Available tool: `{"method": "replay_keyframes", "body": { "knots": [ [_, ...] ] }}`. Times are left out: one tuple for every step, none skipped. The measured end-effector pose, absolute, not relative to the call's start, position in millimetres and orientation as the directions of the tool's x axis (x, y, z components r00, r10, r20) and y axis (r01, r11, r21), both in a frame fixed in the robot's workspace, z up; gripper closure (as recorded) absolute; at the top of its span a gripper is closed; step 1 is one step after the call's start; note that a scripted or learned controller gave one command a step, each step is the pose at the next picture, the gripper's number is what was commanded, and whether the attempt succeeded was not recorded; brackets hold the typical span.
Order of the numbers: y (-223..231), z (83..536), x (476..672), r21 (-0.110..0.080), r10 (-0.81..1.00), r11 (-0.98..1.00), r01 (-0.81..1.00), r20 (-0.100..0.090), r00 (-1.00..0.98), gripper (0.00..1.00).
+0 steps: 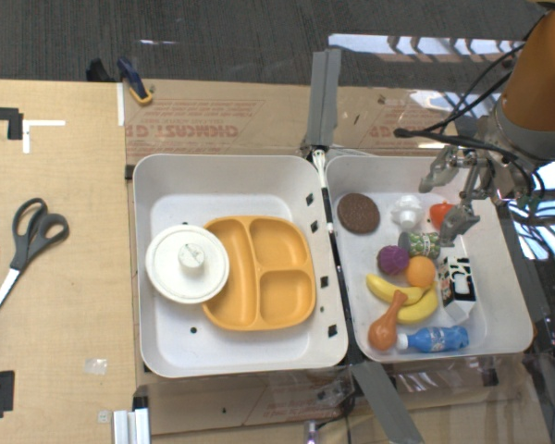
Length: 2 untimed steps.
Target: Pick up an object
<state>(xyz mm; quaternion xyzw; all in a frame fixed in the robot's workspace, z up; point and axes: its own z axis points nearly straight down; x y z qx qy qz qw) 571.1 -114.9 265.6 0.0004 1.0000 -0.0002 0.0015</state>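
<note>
The right bin [499, 340] holds a brown round cookie [358, 212], a purple ball [393, 259], an orange [421, 272], a banana [402, 294], an orange drumstick-shaped toy [386, 326], a blue bottle [437, 339], a small green can [423, 244], a white cup-like item [406, 215], a red piece [439, 215] and a black-and-white card [459, 279]. My gripper [455, 197] hangs over the upper right part of this bin, above the red piece, with its fingers spread apart and nothing between them.
The left bin [148, 248] carries a yellow divided plate [264, 272] and a white round lid [188, 263]. Scissors [26, 239] lie on the wooden bench at the left. A blue-and-yellow clip [134, 80] sits beyond the left bin.
</note>
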Motion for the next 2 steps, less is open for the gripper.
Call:
{"method": "replay_keyframes", "body": {
  "knots": [
    [-104, 178, 480.9, 0.0, 0.119, 0.993, 0.119, -0.001, -0.993, 0.0],
    [-98, 118, 533.1, 0.006, 0.275, 0.961, 0.275, -0.04, -0.96, 0.0]
  ]
}}
